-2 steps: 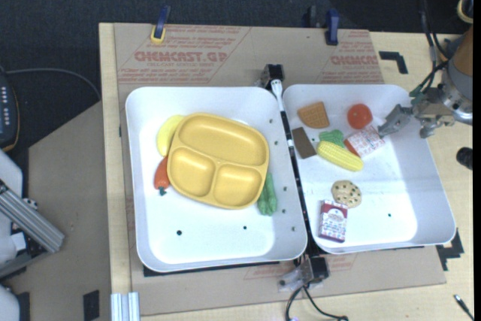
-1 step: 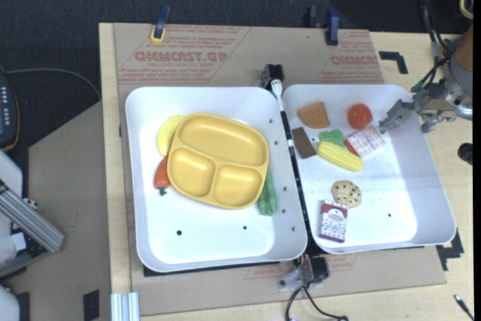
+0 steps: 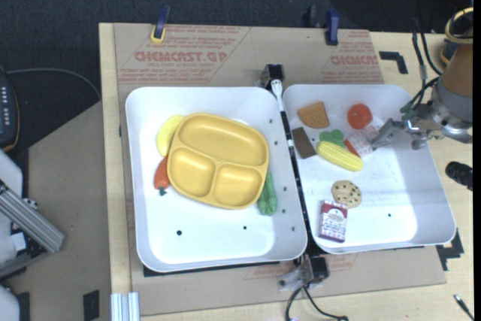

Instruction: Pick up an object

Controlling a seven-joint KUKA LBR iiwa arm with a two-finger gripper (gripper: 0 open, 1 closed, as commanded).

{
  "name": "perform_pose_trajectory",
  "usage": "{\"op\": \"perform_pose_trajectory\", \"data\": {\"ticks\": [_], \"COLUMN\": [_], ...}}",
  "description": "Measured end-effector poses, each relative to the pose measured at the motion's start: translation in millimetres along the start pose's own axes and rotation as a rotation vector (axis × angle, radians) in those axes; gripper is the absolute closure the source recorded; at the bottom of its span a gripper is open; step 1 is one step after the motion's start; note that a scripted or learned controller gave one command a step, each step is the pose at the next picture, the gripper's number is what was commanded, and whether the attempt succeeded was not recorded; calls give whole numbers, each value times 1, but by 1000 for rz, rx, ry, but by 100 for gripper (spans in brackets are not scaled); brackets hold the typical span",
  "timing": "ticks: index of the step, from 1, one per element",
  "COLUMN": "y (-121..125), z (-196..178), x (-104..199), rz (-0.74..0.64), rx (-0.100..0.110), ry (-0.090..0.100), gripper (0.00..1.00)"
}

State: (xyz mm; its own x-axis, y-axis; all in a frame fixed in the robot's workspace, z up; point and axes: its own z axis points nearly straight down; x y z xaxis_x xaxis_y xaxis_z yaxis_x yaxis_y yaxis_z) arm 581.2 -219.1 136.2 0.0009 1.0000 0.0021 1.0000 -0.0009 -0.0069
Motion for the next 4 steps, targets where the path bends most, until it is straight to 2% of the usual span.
{"op": "perform_pose_trajectory", "data": {"ticks": [1, 2, 4], "y": [3, 5, -5], "z": [48, 33, -67], "x": [3, 2, 2], "rz": [-3, -4, -2], "rx": [-8, -17, -14], "ry": [5, 1, -5], "gripper": [0, 100, 100]}}
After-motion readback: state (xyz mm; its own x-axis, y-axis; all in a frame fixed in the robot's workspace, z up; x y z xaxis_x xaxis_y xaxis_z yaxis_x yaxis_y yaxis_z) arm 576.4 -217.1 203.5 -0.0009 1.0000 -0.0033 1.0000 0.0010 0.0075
